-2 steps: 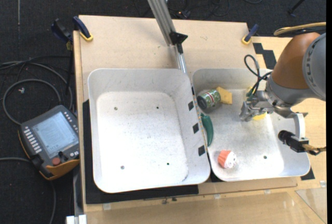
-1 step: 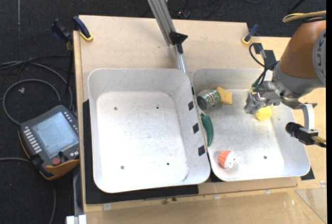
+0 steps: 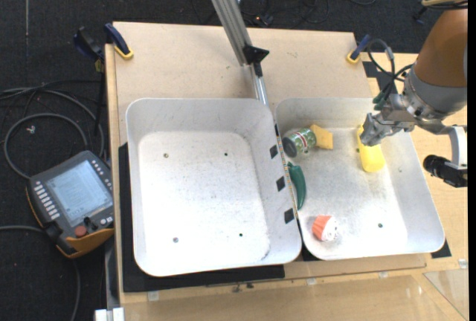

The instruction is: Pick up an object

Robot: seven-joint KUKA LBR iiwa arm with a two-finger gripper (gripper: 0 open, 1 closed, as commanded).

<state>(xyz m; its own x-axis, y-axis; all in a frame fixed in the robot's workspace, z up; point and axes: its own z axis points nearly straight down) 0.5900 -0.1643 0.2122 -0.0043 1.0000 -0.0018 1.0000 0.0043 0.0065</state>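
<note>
Dark carpet with loose black cables lies all around the wooden bench, and a grey control pad sits on the floor at the left. Two white bins sit side by side on the bench. The left bin has only small dark specks on its floor. The right bin has a few toys in it: a yellow block, a small green can touching a yellow wedge, a green piece along the wall between the bins, and a red and white toy near the front. The arm comes in from the right, and the jaws hang just above the top end of the yellow block, very close to it or touching it. I cannot tell if the jaws are open or closed, because they look like one dark lump from up here. The yellow block looks like the thing to grab, and it seems to lie on the bin floor, not lifted. To do this step well, I think the jaws should go straight down over the middle of the block, one side each, then squeeze gently before lifting, so it does not slip away.
</note>
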